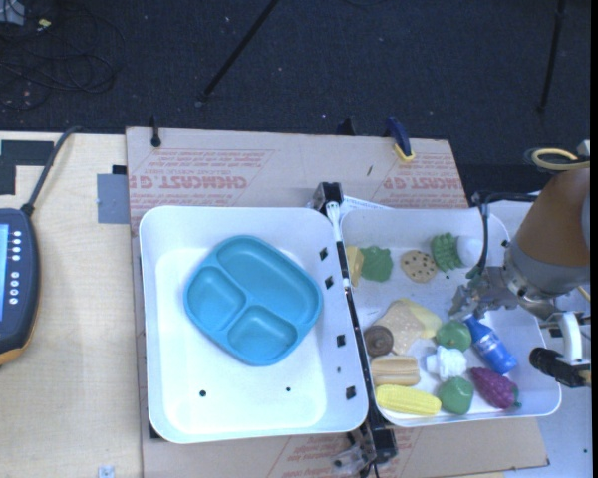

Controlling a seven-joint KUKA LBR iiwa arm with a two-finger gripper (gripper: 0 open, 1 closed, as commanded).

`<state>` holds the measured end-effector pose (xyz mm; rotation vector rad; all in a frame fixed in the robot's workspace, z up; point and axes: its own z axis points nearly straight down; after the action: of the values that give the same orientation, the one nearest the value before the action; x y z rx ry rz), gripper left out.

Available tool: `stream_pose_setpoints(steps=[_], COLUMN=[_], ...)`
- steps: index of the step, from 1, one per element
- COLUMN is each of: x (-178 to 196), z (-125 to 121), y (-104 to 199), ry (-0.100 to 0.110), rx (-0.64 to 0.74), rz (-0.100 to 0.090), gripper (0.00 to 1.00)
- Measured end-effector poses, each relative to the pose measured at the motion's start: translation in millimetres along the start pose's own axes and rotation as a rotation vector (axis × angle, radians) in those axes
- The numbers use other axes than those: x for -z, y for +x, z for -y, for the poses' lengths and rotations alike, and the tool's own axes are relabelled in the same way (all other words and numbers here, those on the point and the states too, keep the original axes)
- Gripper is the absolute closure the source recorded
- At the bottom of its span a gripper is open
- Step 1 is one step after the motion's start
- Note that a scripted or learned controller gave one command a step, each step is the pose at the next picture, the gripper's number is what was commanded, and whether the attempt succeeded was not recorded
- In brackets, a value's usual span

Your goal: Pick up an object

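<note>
The right bin (498, 411) holds several toy foods. Among them are a green pepper (377, 264), a cookie (417, 265), a spiky green piece (445, 250), a pale wedge (409, 322), a bun (396, 369), a corn cob (409, 399), a purple piece (493, 386) and a blue bottle (490, 347). My gripper (473, 302) is low over the right bin's right half. It sits just above the blue bottle's upper end and beside a green piece (453, 335). I see nothing lifted in it.
A blue divided plate (251, 299) lies in the left bin (169, 386). A divider wall (341, 307) runs between the bins. A tablet-like pendant (5, 282) rests on the bench at the far left. The arm's orange band (558, 222) stands over the right bin's far right edge.
</note>
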<state>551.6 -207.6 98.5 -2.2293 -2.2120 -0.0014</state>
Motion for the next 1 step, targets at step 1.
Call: stream_pose_setpoints(steps=[1], x=[18.8], z=[-70.5], y=[48.7], ry=[-0.003], rx=[0.014], rz=[-0.001], gripper=[1.0])
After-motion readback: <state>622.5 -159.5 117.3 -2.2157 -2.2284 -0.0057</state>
